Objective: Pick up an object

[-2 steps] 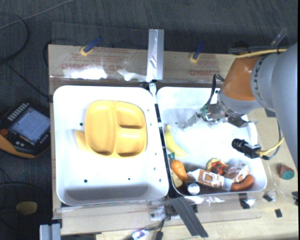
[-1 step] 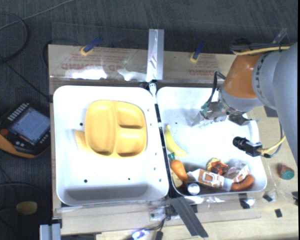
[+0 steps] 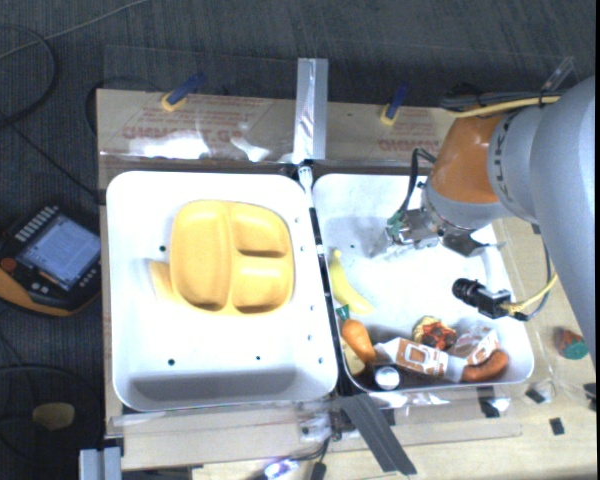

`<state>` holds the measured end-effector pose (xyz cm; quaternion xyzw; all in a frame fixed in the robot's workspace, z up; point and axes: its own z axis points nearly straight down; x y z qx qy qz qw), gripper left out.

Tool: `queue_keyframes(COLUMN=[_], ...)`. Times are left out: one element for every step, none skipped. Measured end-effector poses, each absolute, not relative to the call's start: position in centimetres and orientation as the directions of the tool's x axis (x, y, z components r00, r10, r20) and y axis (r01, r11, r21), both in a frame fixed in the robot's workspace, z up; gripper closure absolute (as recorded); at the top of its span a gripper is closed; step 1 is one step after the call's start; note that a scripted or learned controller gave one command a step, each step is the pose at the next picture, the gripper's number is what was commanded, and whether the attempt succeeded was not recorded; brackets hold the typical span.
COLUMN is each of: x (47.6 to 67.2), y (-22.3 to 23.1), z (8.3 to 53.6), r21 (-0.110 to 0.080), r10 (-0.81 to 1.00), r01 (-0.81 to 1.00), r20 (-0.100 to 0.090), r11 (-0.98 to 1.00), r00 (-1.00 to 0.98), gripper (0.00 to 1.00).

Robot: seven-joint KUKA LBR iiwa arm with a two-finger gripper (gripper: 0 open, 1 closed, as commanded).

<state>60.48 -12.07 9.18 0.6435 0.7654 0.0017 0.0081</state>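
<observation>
**A:** What sits in the two bins?

**B:** The left bin point(image 3: 120, 268) holds a yellow divided tray point(image 3: 230, 256), lying face up near its middle, with three compartments. The right bin point(image 3: 325, 193) carries the clutter, nearly all of it along the near edge: a banana point(image 3: 342, 283) against the left wall, a carrot point(image 3: 358, 341) just below it, a small boxed snack point(image 3: 420, 356), a sausage point(image 3: 485, 365) at the right end and a black-and-white cap point(image 3: 386, 376) by the front rim.

**A:** How do the long ones lie?

**B:** The banana runs along the bin's left wall, its lower tip curving towards the bin's centre. The carrot slants, thick end up-left, tapering down-right. The sausage lies at a slant along the front corner, its right end higher.

**A:** And the arm?

**B:** The arm point(image 3: 540, 158) reaches in from the right over the far half of the right bin. The gripper point(image 3: 405, 230) is low there, well apart from the heap at the near edge. Whether the fingers are apart or together, I cannot tell; nothing is seen between them.

**A:** Anything on the table?

**B:** Two clips, one blue point(image 3: 183, 91) and one yellow point(image 3: 392, 108), at its far edge.
</observation>
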Motion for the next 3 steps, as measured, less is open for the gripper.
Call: queue_keyframes(x=[60.4,59.7,63.6], y=[-11.9,-14.8,-10.9], z=[9.0,10.9,8.9], r21=[0.011,-0.001,0.008], r10=[0.985,1.0,1.0], r01=[0.985,1.0,1.0], r20=[-0.008,0.0,-0.003], r11=[0.173,0.003,-0.01], r00=[-0.173,-0.003,0.01], gripper=[0.0,0.0,0.0])
